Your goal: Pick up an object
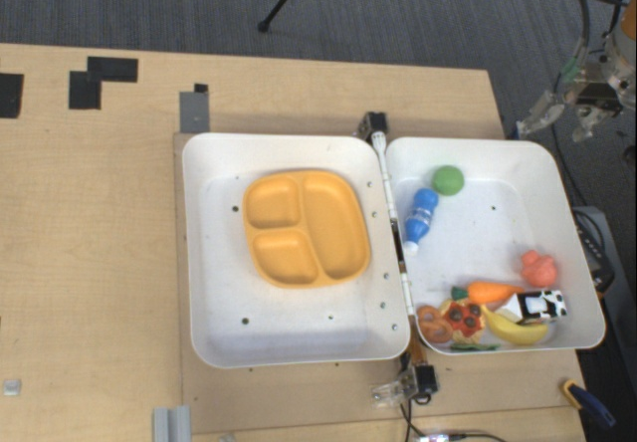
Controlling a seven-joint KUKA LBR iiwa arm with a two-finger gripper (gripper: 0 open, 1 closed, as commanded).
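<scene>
The right bin (528, 163) holds several toys: a green ball (448, 179), a blue bottle (420, 216), a pink-red lump (538, 269), an orange carrot (488, 292), a yellow banana (518, 331), a black-and-white block (542, 305) and a round pizza-like piece (453, 321). My gripper (555, 121) hangs at the far right, beyond the bin's back right corner and well above it. Its fingers are spread open with nothing between them. It is apart from every toy.
The left bin (214, 261) carries an orange divided plate (304, 228). A metal clamp (374, 123) sits at the back where the bins meet, and another fitting (403, 388) at the front. Black patches (100, 80) mark the wooden bench at the back left.
</scene>
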